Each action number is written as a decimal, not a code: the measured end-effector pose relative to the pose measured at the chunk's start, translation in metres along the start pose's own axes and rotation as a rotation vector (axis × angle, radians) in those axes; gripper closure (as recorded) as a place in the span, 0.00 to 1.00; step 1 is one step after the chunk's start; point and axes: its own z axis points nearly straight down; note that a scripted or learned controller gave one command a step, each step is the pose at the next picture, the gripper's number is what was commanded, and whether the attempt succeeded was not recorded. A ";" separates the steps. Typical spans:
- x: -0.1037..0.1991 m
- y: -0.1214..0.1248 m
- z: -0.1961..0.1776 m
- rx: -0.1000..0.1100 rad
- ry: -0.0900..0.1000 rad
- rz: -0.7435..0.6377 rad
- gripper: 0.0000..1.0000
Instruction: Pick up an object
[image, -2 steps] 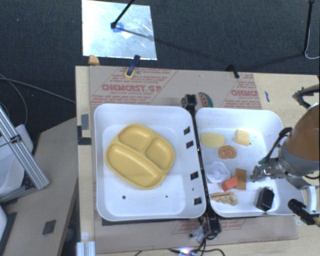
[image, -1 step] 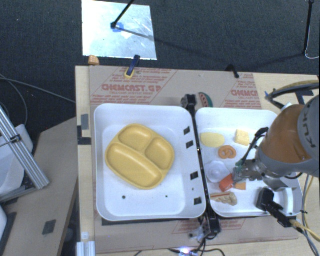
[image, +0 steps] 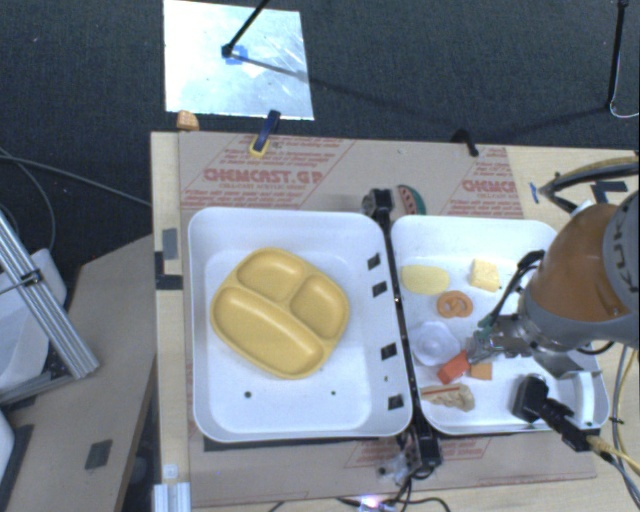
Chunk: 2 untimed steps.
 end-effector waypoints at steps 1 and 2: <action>0.032 0.017 -0.050 -0.004 0.000 -0.004 1.00; 0.097 0.000 -0.070 0.001 0.003 -0.007 1.00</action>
